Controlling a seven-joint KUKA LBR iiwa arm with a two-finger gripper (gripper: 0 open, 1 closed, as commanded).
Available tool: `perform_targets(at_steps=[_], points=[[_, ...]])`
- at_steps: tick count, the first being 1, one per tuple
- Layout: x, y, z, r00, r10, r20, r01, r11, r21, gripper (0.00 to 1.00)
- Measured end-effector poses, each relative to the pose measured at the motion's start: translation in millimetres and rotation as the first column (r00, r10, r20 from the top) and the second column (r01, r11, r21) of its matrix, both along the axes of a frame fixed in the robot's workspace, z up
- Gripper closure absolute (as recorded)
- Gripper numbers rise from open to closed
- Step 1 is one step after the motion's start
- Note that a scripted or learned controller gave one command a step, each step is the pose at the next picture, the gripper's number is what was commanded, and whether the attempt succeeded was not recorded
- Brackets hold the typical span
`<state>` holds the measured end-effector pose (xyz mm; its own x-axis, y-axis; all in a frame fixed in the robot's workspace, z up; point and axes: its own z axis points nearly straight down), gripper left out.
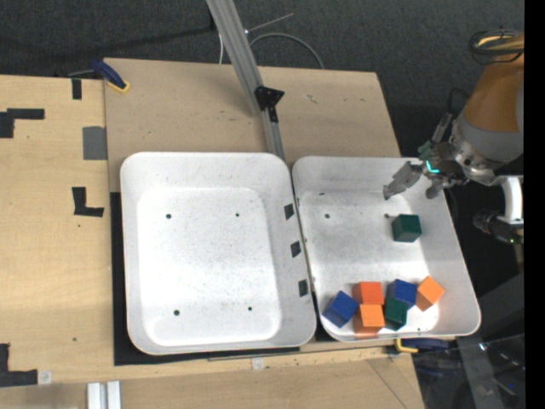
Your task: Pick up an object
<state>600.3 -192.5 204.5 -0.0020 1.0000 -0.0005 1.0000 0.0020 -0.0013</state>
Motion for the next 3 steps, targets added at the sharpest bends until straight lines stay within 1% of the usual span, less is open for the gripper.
perform_targets(at_steps=[1,2,3], points=[[-3,0,-44,1.000,-0.001,-0.004,0.001,1.000,0.000,0.00],[-9,-4,-86,1.000,-0.002,0.010,0.002,1.000,-0.008,0.00],[-3,-5,-88,1.000,0.000,0.025,0.000,1.000,-0.010,0.00]])
